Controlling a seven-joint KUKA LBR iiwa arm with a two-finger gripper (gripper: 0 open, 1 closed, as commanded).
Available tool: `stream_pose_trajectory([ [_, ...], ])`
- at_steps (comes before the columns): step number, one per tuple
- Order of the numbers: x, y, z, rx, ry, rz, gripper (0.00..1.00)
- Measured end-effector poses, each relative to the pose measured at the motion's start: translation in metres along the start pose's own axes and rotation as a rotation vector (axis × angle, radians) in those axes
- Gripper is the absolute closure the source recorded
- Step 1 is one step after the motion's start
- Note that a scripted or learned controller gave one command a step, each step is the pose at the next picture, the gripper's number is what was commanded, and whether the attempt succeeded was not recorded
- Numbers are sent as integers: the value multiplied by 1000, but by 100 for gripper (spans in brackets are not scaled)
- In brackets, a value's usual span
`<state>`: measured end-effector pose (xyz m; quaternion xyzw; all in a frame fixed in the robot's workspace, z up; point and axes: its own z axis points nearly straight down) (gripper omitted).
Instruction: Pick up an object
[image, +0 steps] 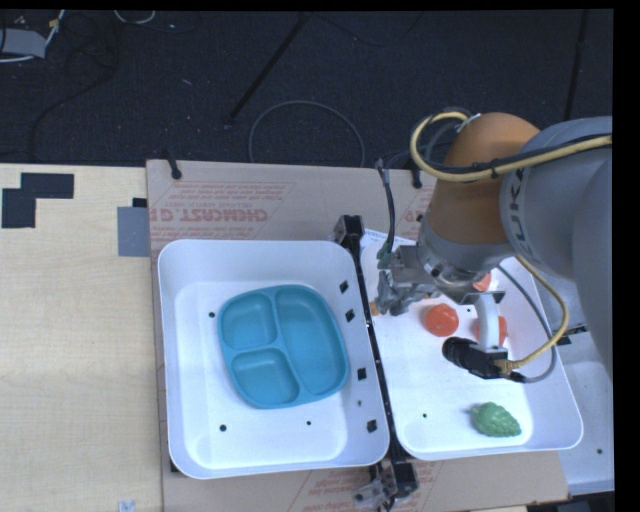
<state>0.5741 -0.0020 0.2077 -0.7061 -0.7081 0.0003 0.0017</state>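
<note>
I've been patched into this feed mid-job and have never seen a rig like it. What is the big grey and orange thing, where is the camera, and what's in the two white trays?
One fixed camera looks down at a slant on the bench. The grey and orange machine is a robot arm reaching in from the right. Its gripper, the tool it picks things up with, hangs over the far left corner of the right bin, close to the divide. The left bin holds a blue divided plate. The right bin holds an orange-red round thing near the gripper and a green lump at the near side. Whether the gripper holds anything cannot be made out.
</note>
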Motion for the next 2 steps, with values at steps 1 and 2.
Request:
stream_pose_trajectory([
  [1, 55, 15, 5, 0, 0, -1, 100],
  [2, 104, 27, -13, -1, 0, 0, 100],
])
